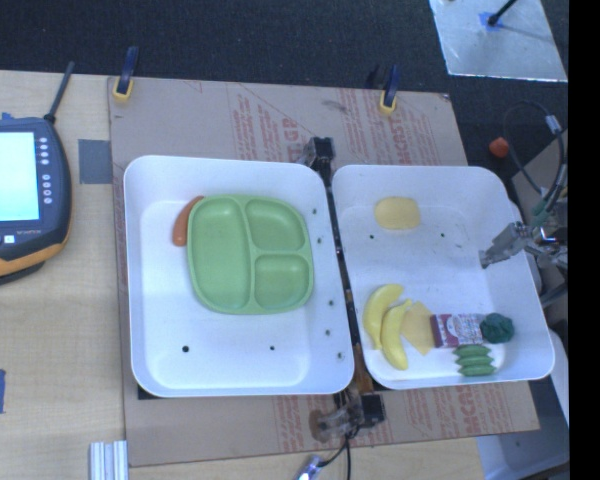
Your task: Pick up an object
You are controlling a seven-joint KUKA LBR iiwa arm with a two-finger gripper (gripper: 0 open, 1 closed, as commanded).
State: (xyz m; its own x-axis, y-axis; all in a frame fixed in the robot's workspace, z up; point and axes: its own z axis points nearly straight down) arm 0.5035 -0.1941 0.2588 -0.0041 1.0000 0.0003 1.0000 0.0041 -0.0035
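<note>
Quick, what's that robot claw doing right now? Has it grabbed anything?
Gripper: at the right bin's right edge, nothing seen in its grasp; whether it is open or shut cannot be told.

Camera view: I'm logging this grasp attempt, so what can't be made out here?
- Gripper: cut off by the right edge; finger state unclear.
- Orange item: mostly hidden under the green divided plate.
- Packet label: too small to read.
- Yellow wedge: overlaps the banana, hiding part of it.

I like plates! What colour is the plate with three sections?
The divided plate is light green, seen in the camera view, lying in the left bin.
</note>
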